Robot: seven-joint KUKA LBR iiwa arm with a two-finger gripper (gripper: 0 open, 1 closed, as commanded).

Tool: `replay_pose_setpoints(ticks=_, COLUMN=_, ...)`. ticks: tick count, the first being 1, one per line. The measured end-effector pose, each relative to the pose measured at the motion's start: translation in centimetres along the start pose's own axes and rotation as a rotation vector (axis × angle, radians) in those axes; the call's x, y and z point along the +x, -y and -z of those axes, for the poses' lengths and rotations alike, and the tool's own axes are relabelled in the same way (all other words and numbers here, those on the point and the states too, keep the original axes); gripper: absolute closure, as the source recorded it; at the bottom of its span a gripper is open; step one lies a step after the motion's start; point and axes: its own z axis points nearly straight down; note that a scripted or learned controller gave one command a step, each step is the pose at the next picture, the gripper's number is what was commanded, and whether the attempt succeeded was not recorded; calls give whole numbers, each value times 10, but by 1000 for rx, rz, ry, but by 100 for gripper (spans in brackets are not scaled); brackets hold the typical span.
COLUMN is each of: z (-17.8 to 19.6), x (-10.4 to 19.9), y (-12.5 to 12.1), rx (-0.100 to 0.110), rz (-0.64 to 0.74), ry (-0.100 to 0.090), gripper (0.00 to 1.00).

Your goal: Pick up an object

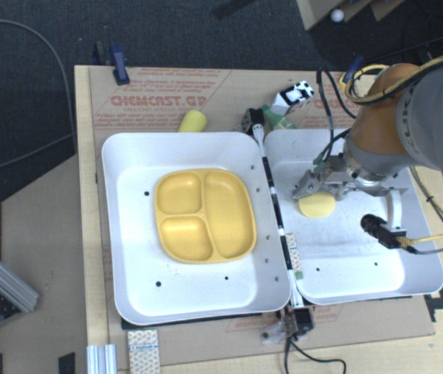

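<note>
Here, one gripper (320, 187) over one yellow object (317, 206); two bins (120, 209).

Light's even and bright from overhead on my feed; white bins (128, 279) near blown out w/ mild glare. Shadows soft. Pic slightly grainy, dark floor (26, 22) murky.

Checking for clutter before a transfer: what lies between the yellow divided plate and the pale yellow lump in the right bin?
In the camera view, bare bin floor and the two bins' adjoining rims separate plate from lump.
</note>
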Motion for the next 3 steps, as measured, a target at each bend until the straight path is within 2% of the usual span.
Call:
replay_pose_setpoints(ticks=1, z=0, x=8, y=17, rx=0, rz=-2, ry=0, gripper=0)
replay_pose_setpoints(ticks=2, z=10, x=8, y=16, rx=-1, rz=-2, ry=0, gripper=100)
replay_pose_setpoints(ticks=3, z=100, x=64, y=90, rx=0, rz=0, ry=0, gripper=100)
